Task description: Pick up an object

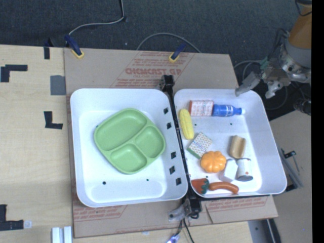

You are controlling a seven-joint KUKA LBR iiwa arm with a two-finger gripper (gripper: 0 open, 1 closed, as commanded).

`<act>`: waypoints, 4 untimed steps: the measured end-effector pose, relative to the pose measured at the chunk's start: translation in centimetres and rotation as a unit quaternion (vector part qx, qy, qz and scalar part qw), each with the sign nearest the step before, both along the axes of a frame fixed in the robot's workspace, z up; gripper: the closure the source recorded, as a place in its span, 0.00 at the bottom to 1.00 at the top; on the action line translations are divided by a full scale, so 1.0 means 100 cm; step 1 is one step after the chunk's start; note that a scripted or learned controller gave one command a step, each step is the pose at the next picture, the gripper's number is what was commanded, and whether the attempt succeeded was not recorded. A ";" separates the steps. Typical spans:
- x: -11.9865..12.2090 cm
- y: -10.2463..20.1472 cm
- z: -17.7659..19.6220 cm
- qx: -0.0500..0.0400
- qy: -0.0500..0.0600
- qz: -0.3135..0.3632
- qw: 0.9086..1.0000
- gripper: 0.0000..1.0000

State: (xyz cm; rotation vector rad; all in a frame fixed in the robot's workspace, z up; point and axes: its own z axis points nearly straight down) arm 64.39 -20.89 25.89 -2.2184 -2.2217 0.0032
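Note:
The right bin [270, 135] holds several toys. A bottle [212, 109] with a red label and blue cap lies near its far edge. A yellow corn cob [186, 124] lies along its left wall. Further forward are a checkered packet [200, 144], an orange pumpkin [213, 161], a tan roll [237, 147], a small white cup [243, 169] and a red-orange carrot [218, 187]. My gripper [259, 86] hangs over the bin's far right corner, up and to the right of the bottle's cap. It is open, with nothing between its fingers.
A green divided plate [130, 140] lies in the left bin [81, 151]. Black clips run down the wall between the two bins. Cables and clamps sit on the cardboard behind the bins. The arm's body stands at the upper right.

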 end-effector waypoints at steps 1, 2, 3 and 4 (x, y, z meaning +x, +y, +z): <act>-0.019 0.096 -0.107 0.001 0.002 0.001 1.000 0.00; -0.033 0.015 -0.144 -0.001 0.001 -0.001 1.000 0.00; -0.091 -0.014 -0.173 0.001 -0.003 0.000 1.000 0.00; -0.091 -0.016 -0.163 -0.003 -0.005 0.000 1.000 1.00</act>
